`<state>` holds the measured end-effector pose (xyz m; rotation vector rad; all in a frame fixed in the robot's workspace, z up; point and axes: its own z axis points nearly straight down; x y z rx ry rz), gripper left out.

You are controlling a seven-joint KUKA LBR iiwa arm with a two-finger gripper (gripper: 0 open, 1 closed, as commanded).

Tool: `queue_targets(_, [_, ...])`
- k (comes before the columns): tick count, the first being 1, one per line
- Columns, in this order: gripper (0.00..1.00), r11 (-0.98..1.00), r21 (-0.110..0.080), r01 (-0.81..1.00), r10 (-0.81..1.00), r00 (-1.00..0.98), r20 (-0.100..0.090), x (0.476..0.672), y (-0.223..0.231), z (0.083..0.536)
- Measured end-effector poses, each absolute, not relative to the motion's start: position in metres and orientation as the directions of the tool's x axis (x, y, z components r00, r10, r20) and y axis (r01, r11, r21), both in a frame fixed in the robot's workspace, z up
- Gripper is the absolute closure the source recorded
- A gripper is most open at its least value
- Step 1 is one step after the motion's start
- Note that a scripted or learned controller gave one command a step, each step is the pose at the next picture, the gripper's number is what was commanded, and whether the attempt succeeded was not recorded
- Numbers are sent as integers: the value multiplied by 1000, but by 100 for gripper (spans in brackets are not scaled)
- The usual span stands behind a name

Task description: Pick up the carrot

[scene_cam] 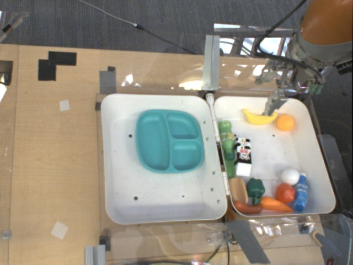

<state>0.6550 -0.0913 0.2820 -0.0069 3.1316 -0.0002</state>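
Observation:
The carrot [276, 205] is orange and lies along the front wall of the right bin [267, 148], between a red sausage [248, 207] and a blue bottle [300, 195]. My gripper [272, 105] hangs over the bin's far side, its tip right above a yellow banana [257, 117] and beside an orange ball [285, 122]. It is well away from the carrot, nearly the bin's whole depth.
The left bin [118, 164] holds a teal divided plate [169, 140]. Around the carrot sit a red ball [285, 192], a white ball [290, 176], a green broccoli piece [255, 187] and a tan block [239, 190]. A green item [225, 139] and a black-and-white carton [243, 150] lie near the divider.

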Motion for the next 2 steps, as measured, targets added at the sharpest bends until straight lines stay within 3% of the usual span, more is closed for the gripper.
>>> queue_targets(1, [0,1000,-2,-8,-8,-1000,-5,663,-169,229])
queue_targets(2, [0,1000,1,22,22,-1000,-1,661,-206,123])
